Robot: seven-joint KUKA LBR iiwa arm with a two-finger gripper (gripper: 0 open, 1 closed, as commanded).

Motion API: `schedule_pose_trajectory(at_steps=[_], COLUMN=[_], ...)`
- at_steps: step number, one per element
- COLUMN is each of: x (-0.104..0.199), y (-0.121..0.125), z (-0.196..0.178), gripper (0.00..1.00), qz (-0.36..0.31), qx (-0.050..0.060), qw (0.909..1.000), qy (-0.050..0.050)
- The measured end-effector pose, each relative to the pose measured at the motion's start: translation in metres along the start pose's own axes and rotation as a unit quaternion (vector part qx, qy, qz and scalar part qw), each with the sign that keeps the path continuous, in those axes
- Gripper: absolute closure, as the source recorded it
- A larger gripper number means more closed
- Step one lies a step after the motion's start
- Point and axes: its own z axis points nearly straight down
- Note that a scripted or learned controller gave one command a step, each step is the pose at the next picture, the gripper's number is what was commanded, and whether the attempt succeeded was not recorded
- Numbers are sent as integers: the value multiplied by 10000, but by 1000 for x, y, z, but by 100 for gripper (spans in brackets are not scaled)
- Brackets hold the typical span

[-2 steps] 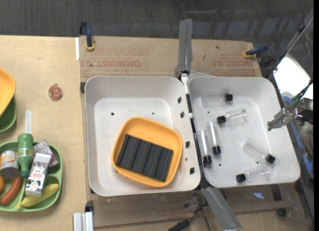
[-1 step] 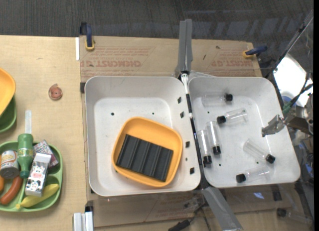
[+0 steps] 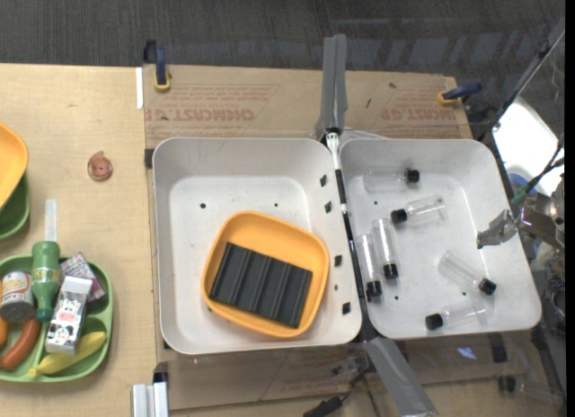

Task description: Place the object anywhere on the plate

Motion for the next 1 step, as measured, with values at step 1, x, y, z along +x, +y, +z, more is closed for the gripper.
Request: schedule_pose_trajectory(at_steps=[1], x=[10], y=[-4], z=[-15], gripper=[0], qz=[372], qx=[-16], qw=[9993], qy=[-3])
